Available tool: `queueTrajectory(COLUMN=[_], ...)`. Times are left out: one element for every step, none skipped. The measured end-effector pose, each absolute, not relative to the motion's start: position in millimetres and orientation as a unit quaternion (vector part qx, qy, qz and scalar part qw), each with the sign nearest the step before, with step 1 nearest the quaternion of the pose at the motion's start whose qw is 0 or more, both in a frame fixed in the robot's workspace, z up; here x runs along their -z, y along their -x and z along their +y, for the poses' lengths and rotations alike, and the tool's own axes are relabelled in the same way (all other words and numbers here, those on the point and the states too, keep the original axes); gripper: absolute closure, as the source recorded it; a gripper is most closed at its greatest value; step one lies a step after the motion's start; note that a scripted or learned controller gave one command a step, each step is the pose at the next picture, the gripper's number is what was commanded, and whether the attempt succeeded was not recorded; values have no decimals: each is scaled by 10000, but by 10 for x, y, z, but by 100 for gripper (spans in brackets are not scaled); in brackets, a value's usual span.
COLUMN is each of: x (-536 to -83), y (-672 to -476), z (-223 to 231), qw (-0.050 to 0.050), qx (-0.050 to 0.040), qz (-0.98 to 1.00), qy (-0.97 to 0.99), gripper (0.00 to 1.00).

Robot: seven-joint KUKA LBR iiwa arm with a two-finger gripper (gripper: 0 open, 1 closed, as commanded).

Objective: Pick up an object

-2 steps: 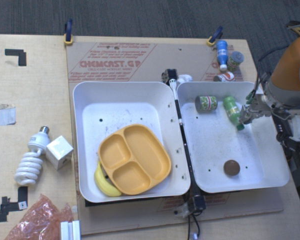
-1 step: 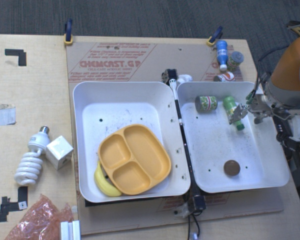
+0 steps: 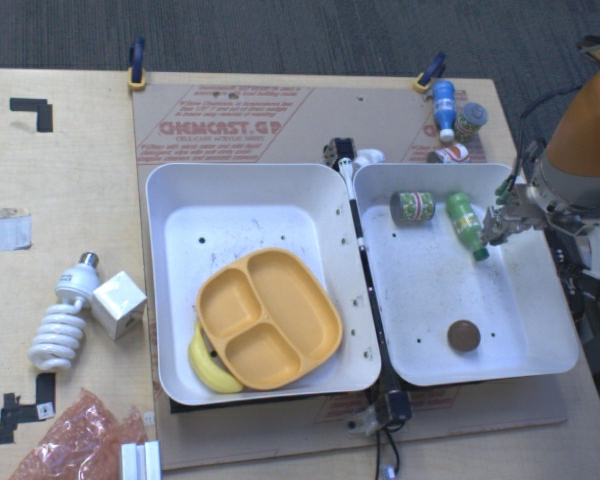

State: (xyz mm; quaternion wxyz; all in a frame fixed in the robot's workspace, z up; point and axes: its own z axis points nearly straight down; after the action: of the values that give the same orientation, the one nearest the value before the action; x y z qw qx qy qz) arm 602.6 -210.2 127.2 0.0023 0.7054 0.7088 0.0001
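The right bin (image 3: 540, 353) holds a green bottle (image 3: 466, 224) lying near its back, a green can (image 3: 412, 206) on its side to the left of the bottle, and a small brown round object (image 3: 464, 336) near the front. My gripper (image 3: 497, 226) hangs low at the bin's right rear, right beside the bottle's right side. I see nothing held in it. The left bin (image 3: 170, 268) contains a yellow divided plate (image 3: 270, 318) lying over a banana (image 3: 210, 365).
Behind the right bin on the board lie a blue bottle (image 3: 444, 108) and a small can (image 3: 470, 118). Left of the bins are a spiral light bulb (image 3: 65, 313), a white cube (image 3: 118, 303) and a red mesh bag (image 3: 80, 438).
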Motion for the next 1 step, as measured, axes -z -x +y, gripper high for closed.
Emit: queueTrajectory(x=[-1272], y=[-6026], z=[-2102], qw=[23], qx=[-1], qz=[7089], qy=[-7054], gripper=[0])
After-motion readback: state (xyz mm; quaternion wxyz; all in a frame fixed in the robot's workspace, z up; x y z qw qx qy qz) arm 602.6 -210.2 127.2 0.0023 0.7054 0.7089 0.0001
